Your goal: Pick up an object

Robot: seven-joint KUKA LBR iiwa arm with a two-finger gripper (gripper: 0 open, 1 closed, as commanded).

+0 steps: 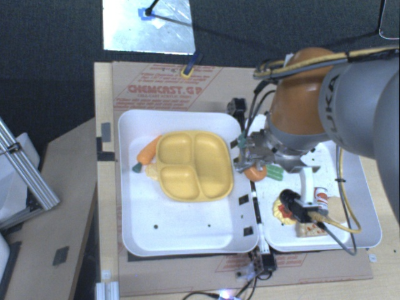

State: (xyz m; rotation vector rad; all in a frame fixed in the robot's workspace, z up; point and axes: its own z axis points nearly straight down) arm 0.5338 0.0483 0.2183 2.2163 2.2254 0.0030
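Observation:
My gripper [249, 158] hangs over the left edge of the right bin [356, 186], close to the wall between the two bins. Right below it lies a small orange piece [255, 174] with a green end [274, 172]; whether the gripper touches it is hidden by the wrist. The left bin [181, 230] holds a yellow divided plate [190, 165]. An orange carrot with a green tip [147, 152] is tucked against the plate's left rim.
Near the right bin's front lie a yellow and red item [282, 213], a tan piece [309, 230] and a small red and white can [321, 199]. The arm's big grey and orange body covers the bin's back part. A yellow cable loops over the front.

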